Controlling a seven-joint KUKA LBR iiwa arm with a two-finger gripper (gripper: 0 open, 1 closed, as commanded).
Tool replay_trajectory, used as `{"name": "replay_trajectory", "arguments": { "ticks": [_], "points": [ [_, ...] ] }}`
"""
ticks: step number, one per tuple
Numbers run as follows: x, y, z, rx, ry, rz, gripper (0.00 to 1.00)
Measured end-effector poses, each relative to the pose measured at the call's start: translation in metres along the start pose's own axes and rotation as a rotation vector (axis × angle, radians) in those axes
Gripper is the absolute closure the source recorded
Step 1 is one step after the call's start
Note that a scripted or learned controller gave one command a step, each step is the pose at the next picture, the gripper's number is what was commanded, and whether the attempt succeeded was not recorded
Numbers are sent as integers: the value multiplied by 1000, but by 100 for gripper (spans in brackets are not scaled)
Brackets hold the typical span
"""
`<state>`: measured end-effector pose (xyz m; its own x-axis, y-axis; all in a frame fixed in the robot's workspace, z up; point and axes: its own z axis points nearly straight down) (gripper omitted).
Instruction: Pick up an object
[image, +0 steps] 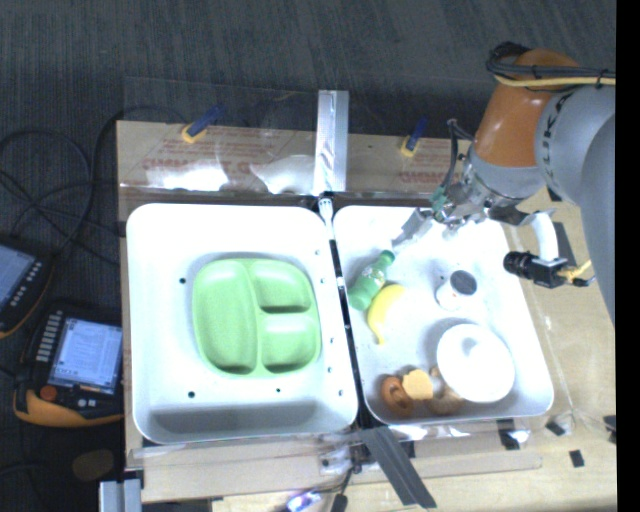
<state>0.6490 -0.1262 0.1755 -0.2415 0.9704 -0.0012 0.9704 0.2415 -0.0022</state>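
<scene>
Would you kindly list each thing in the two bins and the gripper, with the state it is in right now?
green divided plate: lying flat in the left bin.
green bottle: on its side, in the right bin.
banana: lying flat beside the bottle.
white bowl: upside down.
brown pastry: resting by the bowl.
small round lid: lying flat.
gripper: above the right bin's far edge, holding nothing.

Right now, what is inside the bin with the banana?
The right bin holds a yellow banana, a green bottle, a white bowl, a small dark-centred piece and brown things. Whatever lies under the bowl is hidden.
</scene>
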Motion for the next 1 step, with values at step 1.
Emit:
{"name": "replay_trajectory", "arguments": {
  "ticks": [1],
  "points": [
    [27,4,50,-18,-5,-74,0]
  ]
}}
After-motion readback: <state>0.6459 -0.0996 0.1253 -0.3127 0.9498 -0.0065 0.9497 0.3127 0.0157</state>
